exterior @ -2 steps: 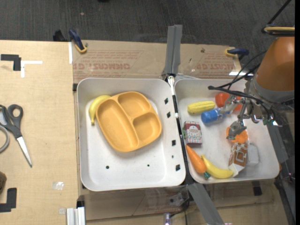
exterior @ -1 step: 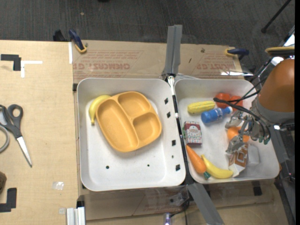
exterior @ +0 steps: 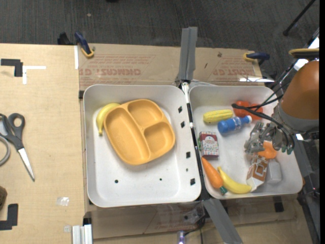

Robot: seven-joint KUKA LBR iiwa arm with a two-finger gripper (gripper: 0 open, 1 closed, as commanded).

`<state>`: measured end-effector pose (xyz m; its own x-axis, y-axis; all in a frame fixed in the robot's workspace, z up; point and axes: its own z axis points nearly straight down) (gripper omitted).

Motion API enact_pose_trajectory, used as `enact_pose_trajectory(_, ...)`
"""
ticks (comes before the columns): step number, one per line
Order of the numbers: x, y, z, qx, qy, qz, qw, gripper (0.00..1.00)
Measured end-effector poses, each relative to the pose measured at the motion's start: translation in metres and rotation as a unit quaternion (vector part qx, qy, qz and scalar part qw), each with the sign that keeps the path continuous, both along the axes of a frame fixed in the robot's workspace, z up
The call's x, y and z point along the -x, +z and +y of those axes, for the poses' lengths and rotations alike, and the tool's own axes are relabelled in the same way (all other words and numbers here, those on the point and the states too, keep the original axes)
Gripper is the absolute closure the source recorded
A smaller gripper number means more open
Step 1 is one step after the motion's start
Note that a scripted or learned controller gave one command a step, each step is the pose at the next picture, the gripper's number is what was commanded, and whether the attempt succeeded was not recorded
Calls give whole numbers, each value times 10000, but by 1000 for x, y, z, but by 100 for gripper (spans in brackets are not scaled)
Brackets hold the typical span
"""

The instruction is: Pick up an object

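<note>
Small yellow plastic banana (exterior: 234,184) & orange plastic carrot (exterior: 212,172) are seen lying at bottom of right white bin (exterior: 223,98), lower right of frame. Metal two-finger gripper (exterior: 255,139) is lowered into right side of that bin, above a small orange item (exterior: 268,151); grip state can't be told. Yellow divided plastic plate (exterior: 139,131) is placed in left white bin (exterior: 101,177), frame centre.

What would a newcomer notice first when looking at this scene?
The large orange divided plate in the left bin stands out, with a yellow banana tucked against its upper left edge. The right bin is crowded with small items, and the gripper reaches into it from the right.
</note>
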<state>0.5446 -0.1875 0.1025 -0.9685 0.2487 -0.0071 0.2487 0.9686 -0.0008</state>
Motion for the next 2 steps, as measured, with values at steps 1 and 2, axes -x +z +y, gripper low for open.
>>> enact_pose_trajectory(1,0,0,0,-2,1,1,10000,0)
enact_pose_trajectory(2,-85,-14,20,-33,56,121,9999,0)
